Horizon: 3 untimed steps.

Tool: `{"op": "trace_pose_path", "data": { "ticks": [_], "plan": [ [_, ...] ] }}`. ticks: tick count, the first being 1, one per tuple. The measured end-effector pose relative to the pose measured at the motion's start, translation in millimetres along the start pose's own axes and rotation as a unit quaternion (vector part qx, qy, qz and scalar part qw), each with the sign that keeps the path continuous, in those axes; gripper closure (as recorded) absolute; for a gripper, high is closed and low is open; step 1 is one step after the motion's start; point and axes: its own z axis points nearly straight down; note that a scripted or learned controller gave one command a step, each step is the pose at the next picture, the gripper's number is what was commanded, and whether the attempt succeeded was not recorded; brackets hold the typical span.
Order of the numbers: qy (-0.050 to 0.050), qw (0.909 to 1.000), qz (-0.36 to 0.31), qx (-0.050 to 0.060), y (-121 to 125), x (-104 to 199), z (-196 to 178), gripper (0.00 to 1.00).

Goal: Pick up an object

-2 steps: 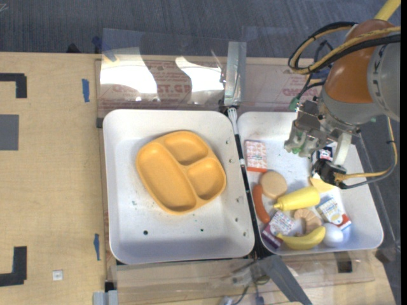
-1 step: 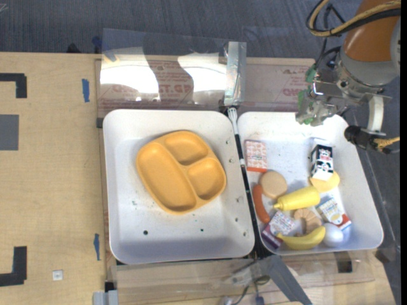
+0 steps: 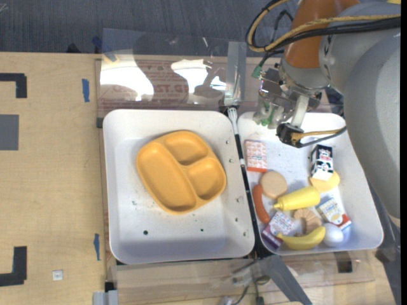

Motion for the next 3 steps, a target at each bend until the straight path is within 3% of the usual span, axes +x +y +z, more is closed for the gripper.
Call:
{"op": "trace_pose_path", "data": {
  "ticks": [1, 2, 3],
  "plan": [
    [0.001, 0.9991, 0.042, -0.005, 43, -100, -92, 1.0],
    [0.0, 0.9966, 0.082, 0.002, 37, -88, -30, 1.0],
    [0.001, 0.9444, 0.329, -0.002, 33, -76, -58, 1.0]
  ]
}}
